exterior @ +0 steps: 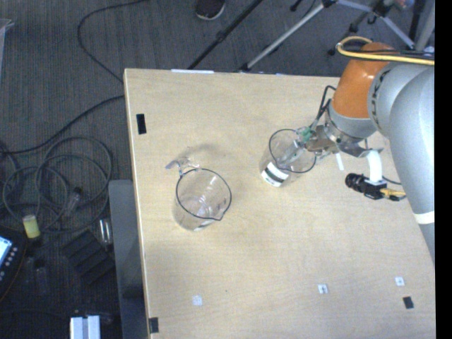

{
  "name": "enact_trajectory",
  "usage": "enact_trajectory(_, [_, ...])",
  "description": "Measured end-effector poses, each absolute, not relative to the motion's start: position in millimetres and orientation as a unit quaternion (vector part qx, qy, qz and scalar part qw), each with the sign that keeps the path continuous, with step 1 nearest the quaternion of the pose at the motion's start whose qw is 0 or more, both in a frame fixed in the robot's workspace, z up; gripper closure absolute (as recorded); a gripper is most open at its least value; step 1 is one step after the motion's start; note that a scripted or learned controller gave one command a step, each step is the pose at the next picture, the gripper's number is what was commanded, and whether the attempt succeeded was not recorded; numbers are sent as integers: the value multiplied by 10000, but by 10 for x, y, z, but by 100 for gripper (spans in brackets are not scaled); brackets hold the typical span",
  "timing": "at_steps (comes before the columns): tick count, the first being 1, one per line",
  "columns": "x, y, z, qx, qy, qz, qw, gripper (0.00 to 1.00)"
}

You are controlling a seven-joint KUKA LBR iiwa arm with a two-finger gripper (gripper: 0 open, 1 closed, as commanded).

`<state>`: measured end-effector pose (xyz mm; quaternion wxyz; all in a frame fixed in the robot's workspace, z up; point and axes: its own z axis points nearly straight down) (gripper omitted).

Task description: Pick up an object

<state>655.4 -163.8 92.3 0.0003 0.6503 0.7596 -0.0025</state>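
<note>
My hand (309,141) sits at the rim of a clear glass (286,158); whether it grips, I cannot tell. A clear jug (200,198) stands at eight o'clock from it on the surface (282,260).

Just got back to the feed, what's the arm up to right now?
The grey arm with the orange band reaches in from the right, and its gripper is at the rim of a clear glass tumbler with a white base, which is tilted on the pale wooden bench top. Whether it actually has a grip on the glass is not clear from this view. A clear glass measuring jug with a spout stands apart to the left, untouched.
</note>
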Motion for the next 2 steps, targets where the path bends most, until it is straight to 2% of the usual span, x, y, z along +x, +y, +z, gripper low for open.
enact_trajectory(1, [6552,-1633,1007,6505,7595,-24,-4,100])
enact_trajectory(2, [6554,-1632,1010,6504,7596,-23,-2,0])
